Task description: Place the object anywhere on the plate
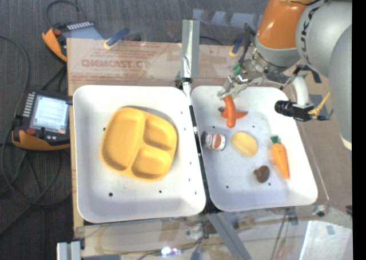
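A yellow plate (140, 142) with three compartments lies in the left bin (91, 196). In the right bin (297, 193), a red-orange pepper-shaped toy (230, 111) stands near the back left corner. My gripper (234, 86) is directly above the toy's upper end, at or very near it. Whether it has hold of the toy is not visible. The arm comes in from the upper right, over the bin's back edge.
The right bin also holds a small can (214, 140) on its side by the left wall, a pale yellow piece (245, 143), an orange carrot (279, 159) and a small brown object (262, 174). A raised divider (196, 139) separates the bins.
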Action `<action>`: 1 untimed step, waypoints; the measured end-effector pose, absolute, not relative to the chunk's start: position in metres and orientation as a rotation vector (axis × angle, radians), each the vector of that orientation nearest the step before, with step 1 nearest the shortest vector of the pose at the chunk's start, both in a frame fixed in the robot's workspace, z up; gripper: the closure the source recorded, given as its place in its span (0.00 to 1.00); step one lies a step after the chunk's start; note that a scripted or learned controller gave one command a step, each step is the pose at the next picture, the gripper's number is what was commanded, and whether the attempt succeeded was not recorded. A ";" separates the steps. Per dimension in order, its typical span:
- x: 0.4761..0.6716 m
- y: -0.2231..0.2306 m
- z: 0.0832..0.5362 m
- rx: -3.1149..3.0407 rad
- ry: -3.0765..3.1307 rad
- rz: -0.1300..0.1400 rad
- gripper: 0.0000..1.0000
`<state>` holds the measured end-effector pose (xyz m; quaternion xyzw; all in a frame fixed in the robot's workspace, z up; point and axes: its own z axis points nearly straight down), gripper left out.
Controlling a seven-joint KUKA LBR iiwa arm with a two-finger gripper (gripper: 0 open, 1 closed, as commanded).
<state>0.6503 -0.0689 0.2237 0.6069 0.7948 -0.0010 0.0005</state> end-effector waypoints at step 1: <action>0.649 0.002 0.184 1.627 2.689 -0.002 1.00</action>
